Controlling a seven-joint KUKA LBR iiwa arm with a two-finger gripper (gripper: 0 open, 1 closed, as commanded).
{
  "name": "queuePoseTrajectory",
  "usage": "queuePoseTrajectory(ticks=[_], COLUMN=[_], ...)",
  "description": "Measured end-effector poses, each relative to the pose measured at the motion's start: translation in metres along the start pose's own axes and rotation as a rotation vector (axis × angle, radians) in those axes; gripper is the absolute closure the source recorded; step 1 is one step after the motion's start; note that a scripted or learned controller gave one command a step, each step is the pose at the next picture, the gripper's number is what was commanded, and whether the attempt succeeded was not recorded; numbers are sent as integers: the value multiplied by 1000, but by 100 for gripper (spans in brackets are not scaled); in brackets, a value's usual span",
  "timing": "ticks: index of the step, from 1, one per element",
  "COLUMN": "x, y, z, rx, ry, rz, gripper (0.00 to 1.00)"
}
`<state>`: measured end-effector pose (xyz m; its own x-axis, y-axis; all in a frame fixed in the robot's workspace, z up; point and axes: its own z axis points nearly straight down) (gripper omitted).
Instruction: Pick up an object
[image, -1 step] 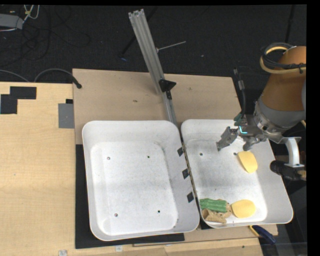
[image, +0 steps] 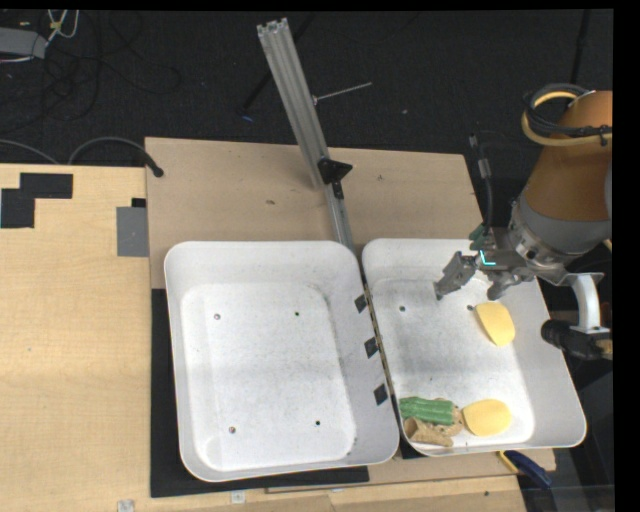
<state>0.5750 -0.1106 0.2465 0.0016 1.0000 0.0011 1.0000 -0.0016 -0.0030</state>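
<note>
I work in a robotics lab, not a home or a shop. The surface (image: 240, 190) below me is bare board on a plain light wooden top, bearing two shallow white bins (image: 265, 360) set side by side. Far beyond my jaws, a bare aluminium rail (image: 300, 120) slants up from a black bracket (image: 333, 170). Past it, loose cables (image: 90, 150) trail over a dark floor. Flat black and grey patches (image: 35, 195) mark the wood, well away from my jaws, across both bins.
</note>
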Motion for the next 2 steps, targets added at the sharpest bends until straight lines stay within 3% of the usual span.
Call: queuePoseTrajectory(ticks=[2], x=[-3], y=[0], z=[96], rx=[6], ry=[0], rz=[0], gripper=[0])
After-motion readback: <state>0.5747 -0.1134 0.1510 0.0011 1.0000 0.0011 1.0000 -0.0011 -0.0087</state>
